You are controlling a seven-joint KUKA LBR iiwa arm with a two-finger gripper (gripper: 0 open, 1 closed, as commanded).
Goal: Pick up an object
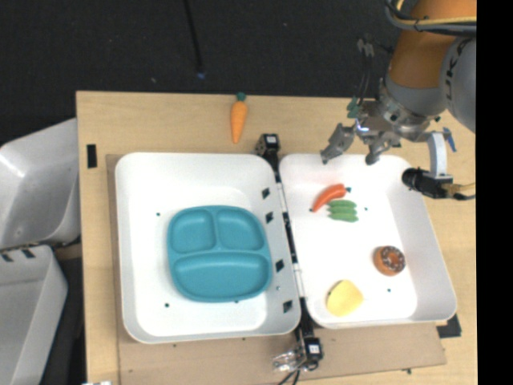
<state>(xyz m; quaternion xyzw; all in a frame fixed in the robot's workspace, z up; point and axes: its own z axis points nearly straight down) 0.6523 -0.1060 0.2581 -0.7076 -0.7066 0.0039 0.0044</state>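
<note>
My gripper (354, 151) hangs above the far edge of the right bin (417, 215), its two fingers spread open with nothing between them. Below it in that bin lie a red-orange chili pepper (328, 196) and a green pea pod (343, 210) side by side. Nearer the front of the bin sit a brown donut (389, 260) and a yellow piece (345, 297). The chili lies a little in front and to the left of the fingertips.
The left bin (136, 215) holds a blue divided plate (217, 252). A toy carrot (238, 117) rests on the wooden bench behind the bins. Black clips (268, 143) sit along the seam between the bins.
</note>
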